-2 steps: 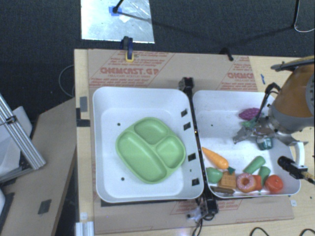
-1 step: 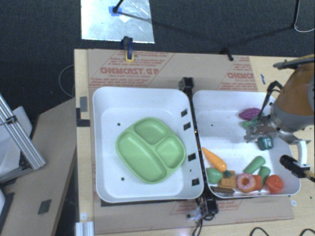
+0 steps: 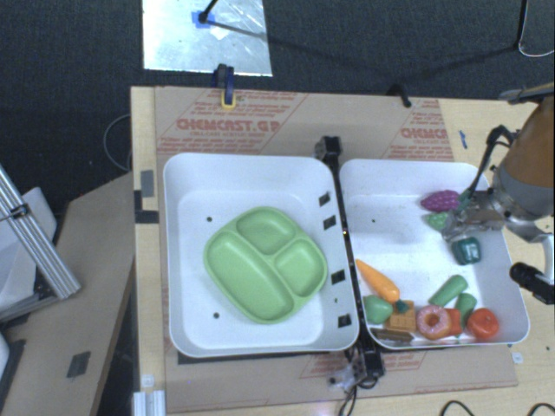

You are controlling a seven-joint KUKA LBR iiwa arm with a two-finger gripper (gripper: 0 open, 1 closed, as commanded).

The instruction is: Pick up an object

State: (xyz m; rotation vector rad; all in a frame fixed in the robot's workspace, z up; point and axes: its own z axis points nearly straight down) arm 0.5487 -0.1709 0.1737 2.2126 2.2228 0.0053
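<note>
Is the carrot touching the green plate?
Apart. The camera view shows the carrot in the right bin and the green plate in the left bin, with the bins' walls between them.

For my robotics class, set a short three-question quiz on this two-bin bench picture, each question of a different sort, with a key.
1. True or false: the green divided plate lies in the left bin.
2. Multiple choice: the pink doughnut lies (A) beside the purple grapes, (B) near the right bin's front edge, (C) on the plate.
3. Fill in: the carrot is coloured ____.

Key: 1 true; 2 B; 3 orange.
</note>
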